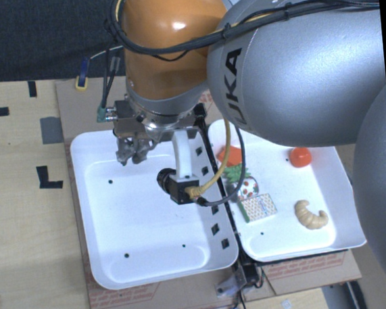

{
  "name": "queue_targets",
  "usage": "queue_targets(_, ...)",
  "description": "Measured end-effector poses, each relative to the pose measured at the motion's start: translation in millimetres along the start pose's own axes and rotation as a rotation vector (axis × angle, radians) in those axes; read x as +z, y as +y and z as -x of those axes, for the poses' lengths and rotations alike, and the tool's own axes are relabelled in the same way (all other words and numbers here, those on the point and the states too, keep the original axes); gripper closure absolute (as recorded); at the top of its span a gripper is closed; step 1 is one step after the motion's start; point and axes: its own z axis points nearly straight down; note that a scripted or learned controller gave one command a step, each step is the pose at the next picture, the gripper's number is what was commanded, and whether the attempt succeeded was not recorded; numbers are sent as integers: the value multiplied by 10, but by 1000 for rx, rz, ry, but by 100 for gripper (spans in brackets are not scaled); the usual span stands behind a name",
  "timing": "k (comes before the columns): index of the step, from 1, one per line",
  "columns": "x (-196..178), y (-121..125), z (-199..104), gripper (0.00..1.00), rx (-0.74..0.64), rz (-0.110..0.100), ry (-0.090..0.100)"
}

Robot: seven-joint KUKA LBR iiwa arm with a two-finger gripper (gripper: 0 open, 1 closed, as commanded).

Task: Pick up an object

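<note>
The croissant-shaped toy (311,214) in the right bin (337,170) looks light, firm and curved, best pinched across its thick middle; whether the hand (132,151) is open, I cannot tell.

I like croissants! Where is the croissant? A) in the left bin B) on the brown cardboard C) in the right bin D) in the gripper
C, the croissant lies in the right bin, near its front corner, below the red ball.
</note>
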Motion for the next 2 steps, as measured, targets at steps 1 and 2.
queue_targets(1, 1280, -601, 16, 100, 1, -15, -7)
queue_targets(2, 761, -229, 5, 100, 1, 8, 1)
